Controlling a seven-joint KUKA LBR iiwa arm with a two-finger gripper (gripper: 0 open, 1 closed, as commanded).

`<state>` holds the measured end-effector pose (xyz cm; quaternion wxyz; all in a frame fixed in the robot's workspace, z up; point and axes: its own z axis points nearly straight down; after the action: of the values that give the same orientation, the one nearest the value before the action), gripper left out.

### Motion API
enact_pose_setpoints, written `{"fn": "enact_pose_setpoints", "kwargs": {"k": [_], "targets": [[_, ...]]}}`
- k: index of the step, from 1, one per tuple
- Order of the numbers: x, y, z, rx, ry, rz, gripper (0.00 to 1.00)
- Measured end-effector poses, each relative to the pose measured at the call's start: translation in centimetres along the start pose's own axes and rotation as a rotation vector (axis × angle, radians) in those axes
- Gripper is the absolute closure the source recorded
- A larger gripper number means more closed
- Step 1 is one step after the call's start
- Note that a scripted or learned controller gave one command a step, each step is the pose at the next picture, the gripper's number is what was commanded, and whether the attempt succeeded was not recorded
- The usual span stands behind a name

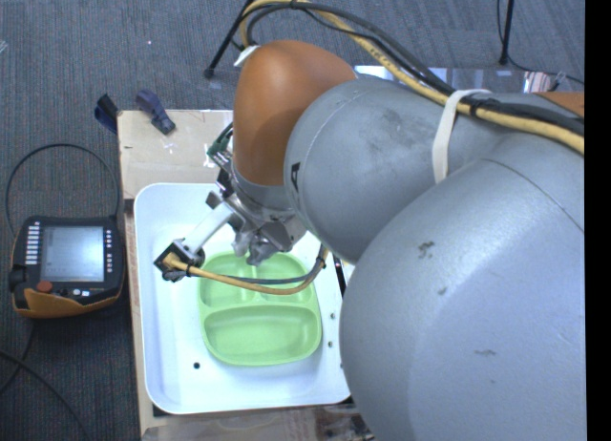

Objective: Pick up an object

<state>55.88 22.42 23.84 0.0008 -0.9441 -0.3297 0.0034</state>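
Observation:
A light green divided plate (260, 326) lies in the left white bin (162, 353), filling its middle. My gripper (258, 250) hangs over the plate's far rim, right at its edge, under the orange wrist band (282, 105). The bulk of the grey arm (449, 239) hides the right side of the bench. A thin cable (267, 286) droops from the wrist across the plate.
A black and yellow connector (175, 261) on a white bracket sticks out to the left of the gripper over the bin. A teach pendant (69, 262) lies on the floor at left. Two dark clips (153, 110) sit on the bench's far edge.

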Motion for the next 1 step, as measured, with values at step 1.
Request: {"fn": "enact_pose_setpoints", "kwargs": {"k": [1], "targets": [[4.52,1.31,5.82,0.001,-0.001,0.099,1.00]]}}
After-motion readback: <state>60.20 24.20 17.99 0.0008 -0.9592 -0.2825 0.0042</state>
